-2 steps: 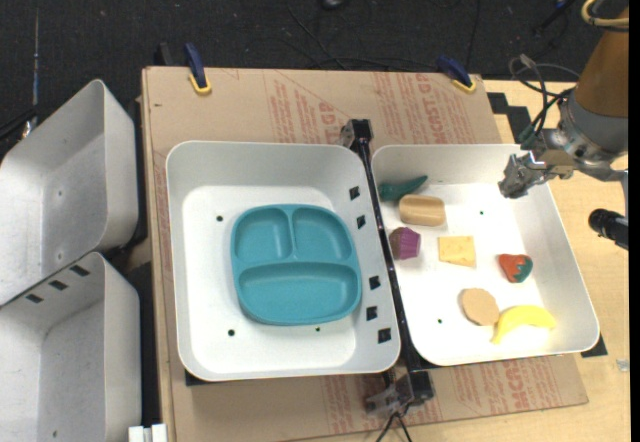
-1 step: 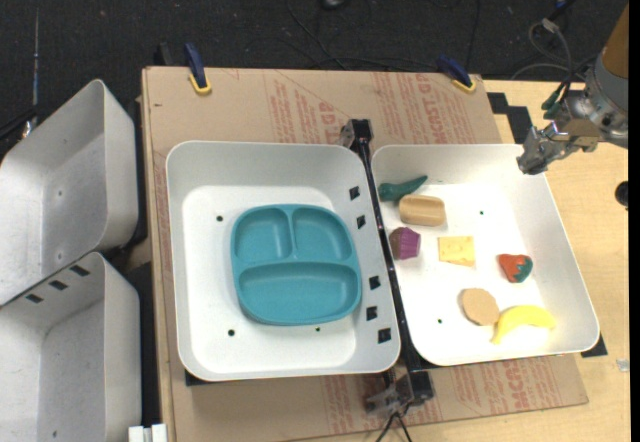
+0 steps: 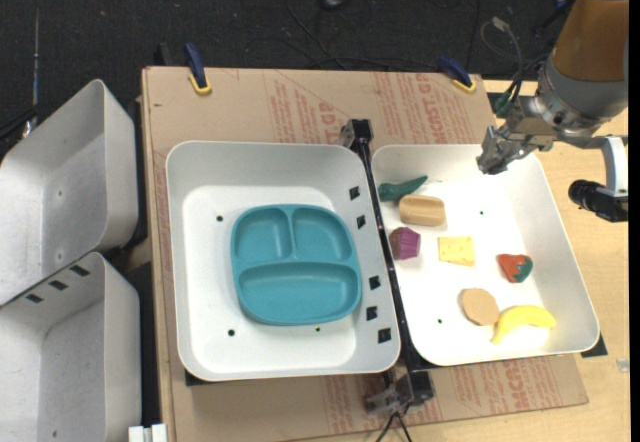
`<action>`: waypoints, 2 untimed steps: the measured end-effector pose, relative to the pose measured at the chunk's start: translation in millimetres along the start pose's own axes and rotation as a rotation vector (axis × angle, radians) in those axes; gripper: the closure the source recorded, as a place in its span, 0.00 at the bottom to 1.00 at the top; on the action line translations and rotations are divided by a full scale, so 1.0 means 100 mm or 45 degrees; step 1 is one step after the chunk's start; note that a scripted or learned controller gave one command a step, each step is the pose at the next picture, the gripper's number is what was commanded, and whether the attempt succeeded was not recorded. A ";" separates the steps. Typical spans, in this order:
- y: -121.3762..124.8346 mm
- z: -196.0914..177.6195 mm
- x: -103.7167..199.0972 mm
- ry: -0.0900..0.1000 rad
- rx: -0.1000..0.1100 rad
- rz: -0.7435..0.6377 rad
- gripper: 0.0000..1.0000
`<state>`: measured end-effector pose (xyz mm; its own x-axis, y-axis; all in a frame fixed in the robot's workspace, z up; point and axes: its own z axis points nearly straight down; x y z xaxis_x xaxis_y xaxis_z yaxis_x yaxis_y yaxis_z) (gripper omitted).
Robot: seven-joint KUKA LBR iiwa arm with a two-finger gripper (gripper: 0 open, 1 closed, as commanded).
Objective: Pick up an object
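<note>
- The left bin [image 3: 190,230] holds 1 teal divided tray [image 3: 296,264] with 3 compartments, lying flat.
- The right bin [image 3: 560,230] holds 6 loose pieces: a purple piece [image 3: 405,243], a green pepper [image 3: 402,188] touching a tan bread loaf [image 3: 422,211], a yellow cheese square [image 3: 457,250], a tan oval [image 3: 479,306], a banana [image 3: 522,321] just beside it, and a red strawberry [image 3: 514,268].
- The gripper [image 3: 494,162] hangs over the right bin's far edge, holding nothing visible; its spread cannot be told.

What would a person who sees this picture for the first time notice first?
Probably the blue divided plate, alone in the left bin. Next, the small colourful items in the right bin, such as the yellow banana near its front edge. The gripper hangs over that bin's far edge.
</note>
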<state>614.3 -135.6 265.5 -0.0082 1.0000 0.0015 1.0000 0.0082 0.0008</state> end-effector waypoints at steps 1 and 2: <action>-0.06 0.07 0.44 0.000 0.002 0.001 1.00; 0.00 0.08 0.92 0.000 0.000 0.001 1.00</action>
<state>613.2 -43.7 257.5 -0.0075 1.0000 0.0011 1.0000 0.0075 0.0007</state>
